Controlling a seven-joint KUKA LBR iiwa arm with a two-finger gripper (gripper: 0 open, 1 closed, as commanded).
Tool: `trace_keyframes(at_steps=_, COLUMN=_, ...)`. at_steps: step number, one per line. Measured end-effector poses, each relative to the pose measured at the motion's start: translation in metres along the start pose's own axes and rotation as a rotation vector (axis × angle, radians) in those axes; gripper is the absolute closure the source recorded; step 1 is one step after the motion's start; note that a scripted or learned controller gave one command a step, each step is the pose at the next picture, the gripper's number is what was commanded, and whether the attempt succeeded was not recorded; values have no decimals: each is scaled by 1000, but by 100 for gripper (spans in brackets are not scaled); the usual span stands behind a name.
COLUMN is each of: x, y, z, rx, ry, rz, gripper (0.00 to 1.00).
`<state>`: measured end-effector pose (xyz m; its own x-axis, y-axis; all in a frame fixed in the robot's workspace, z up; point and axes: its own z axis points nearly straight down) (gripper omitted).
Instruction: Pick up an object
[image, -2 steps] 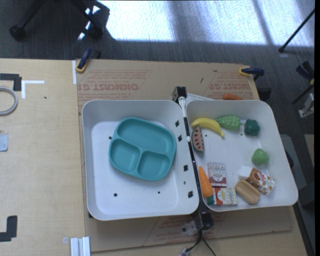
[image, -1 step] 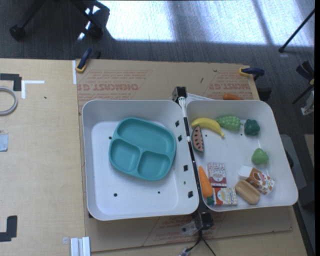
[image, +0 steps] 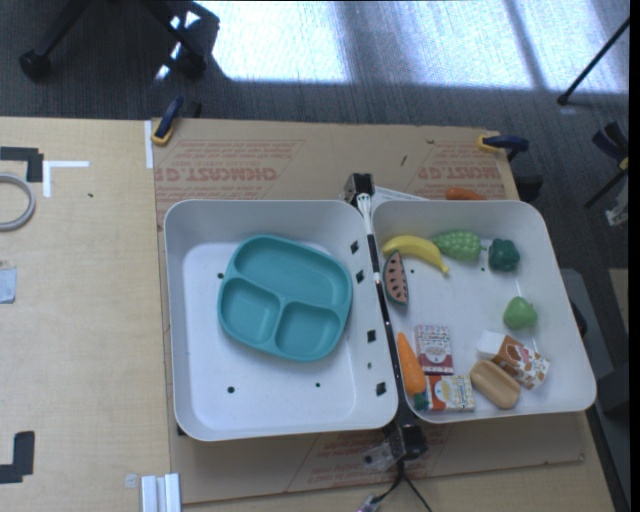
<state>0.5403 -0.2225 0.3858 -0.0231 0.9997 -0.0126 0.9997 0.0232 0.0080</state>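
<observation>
The right bin (image: 560, 300) holds several toy foods. A yellow banana (image: 415, 249) lies at its back left, beside a watermelon slice (image: 397, 277) and a bunch of green grapes (image: 458, 244). A dark green broccoli (image: 503, 254) and a lighter green vegetable (image: 520, 313) sit toward the right wall. Near the front lie an orange carrot (image: 409, 365), a red and white carton (image: 433, 349), a small box (image: 453, 393), a bread roll (image: 495, 385) and a printed packet (image: 522, 361).
The left bin (image: 190, 400) carries a teal divided plate (image: 285, 297) at its middle. Both bins rest on a cardboard sheet (image: 260, 165) on the wooden bench. Clamps (image: 166, 120) hold the cardboard's back corners. An orange item (image: 465, 194) lies just behind the right bin.
</observation>
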Motion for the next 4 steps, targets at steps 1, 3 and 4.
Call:
trace_keyframes(at_steps=1, x=0, y=1, z=-10, rx=-2, ry=-2, rz=-5, gripper=100)
trace_keyframes(at_steps=3, x=-1, y=4, z=-29, rx=-6, ry=-8, rz=-14, gripper=100)
trace_keyframes(at_steps=4, x=-1, y=5, z=-38, rx=-9, ry=-10, rz=-19, gripper=100)
